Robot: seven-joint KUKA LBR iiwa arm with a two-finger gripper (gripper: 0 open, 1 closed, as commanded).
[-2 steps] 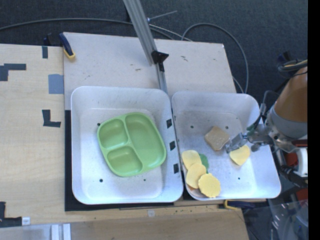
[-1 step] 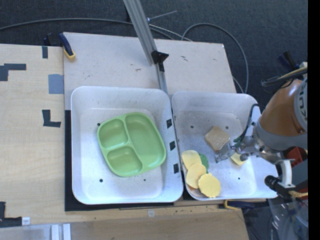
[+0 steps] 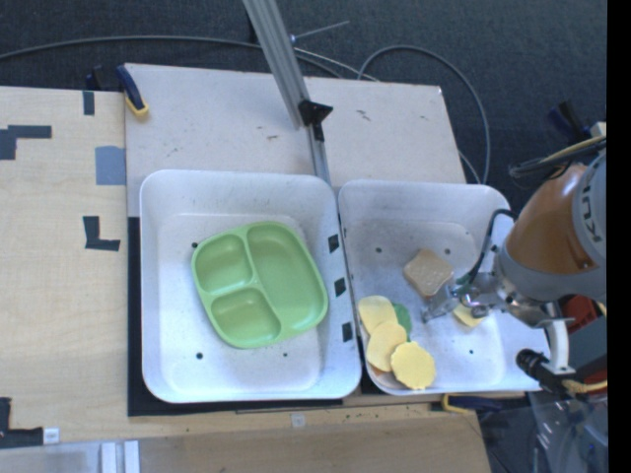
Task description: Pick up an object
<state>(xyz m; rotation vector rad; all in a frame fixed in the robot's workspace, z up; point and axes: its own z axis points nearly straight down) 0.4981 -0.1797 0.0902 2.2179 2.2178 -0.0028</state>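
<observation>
The end effector [image 3: 446, 306] sat low in the right bin [image 3: 394, 197], its metal tips between the tan sponge-like block [image 3: 428, 271] and a small yellow piece [image 3: 465, 316]. Whether it was open or closed could not be told, and nothing showed plainly between its tips.

Which object counted as the target was a guess; the tan block lay nearest, just above and left of the end effector, toward the middle of the right bin. It lay flat and tilted, its long axis running roughly from upper left to lower right, one corner pointing toward the end effector.

From there, a close beside the block instead of around it seemed the likeliest failure, since the tips stood off its lower right corner. A push could slide the block across the smooth bin floor. The stack of yellow discs [image 3: 394, 341] and the green piece [image 3: 402, 316] lay near the end effector's left, against the bin's lower left corner, and a stray sweep could scatter them.

The green divided plate [image 3: 259, 284] rested in the left bin [image 3: 158, 264], well apart on the desk [image 3: 227, 116].
</observation>
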